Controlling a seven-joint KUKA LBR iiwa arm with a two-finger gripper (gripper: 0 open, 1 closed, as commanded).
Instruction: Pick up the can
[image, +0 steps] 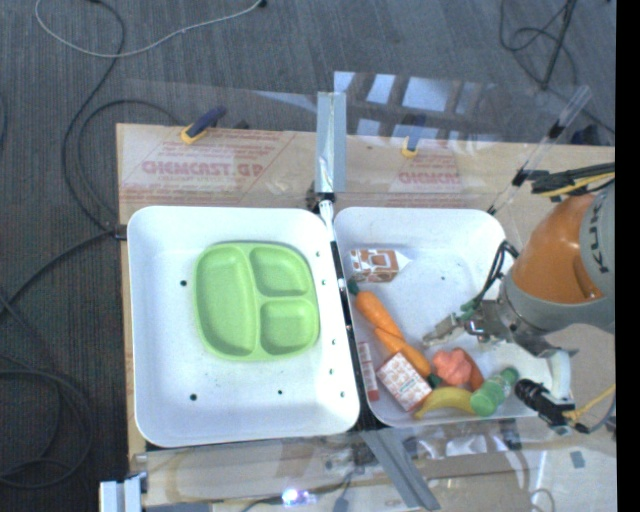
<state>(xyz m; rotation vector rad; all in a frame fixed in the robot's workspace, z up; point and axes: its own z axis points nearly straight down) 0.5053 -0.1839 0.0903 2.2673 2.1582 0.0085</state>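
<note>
Meanwhile, jaws (450, 327) hover over right bin (440, 225) (food-filled).

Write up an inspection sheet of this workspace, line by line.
Surface: bench bearing left bin and right bin.
Job's things: can not told apart among the right bin's items.
Clutter: green divided plate in left bin; carrot, banana, brown carton, red-white box in right bin.
Grippers: gripper over right bin's right part.
Cables: cables on floor.
Surroundings: grey carpet.
</note>
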